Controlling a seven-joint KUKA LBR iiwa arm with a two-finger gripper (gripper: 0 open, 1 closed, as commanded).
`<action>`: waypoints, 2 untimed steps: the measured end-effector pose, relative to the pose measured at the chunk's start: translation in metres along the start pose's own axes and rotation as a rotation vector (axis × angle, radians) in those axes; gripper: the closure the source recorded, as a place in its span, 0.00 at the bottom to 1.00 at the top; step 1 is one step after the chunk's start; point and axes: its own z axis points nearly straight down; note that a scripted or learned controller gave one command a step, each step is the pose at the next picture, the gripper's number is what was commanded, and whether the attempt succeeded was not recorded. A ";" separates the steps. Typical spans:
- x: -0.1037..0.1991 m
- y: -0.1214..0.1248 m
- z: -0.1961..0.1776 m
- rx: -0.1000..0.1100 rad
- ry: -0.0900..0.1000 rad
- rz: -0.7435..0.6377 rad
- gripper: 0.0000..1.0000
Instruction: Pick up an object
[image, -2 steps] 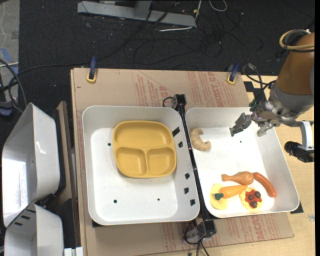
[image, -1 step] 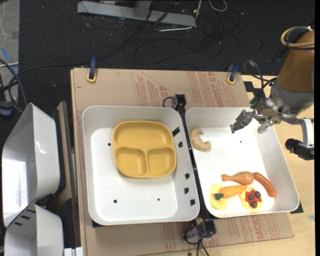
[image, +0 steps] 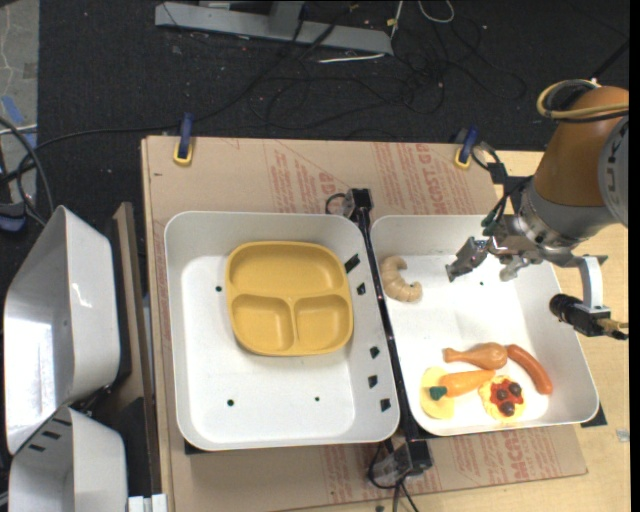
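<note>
Camera view: we see a curved, pale croissant (image: 403, 281) beside the open, empty gripper (image: 492, 258), its arm (image: 580, 170) angled in from the right.

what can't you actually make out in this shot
- Gripper: small and dark from the camera view; the state of its jaws can't be read.
- Arm: cut off by the right edge.
- Toy food pile in the right bin: pieces overlap; the small red and black bits are too tiny to identify.
</note>
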 end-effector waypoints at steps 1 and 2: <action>0.002 0.009 0.057 0.001 0.000 -0.003 0.00; 0.003 0.009 0.088 0.000 0.000 0.000 0.00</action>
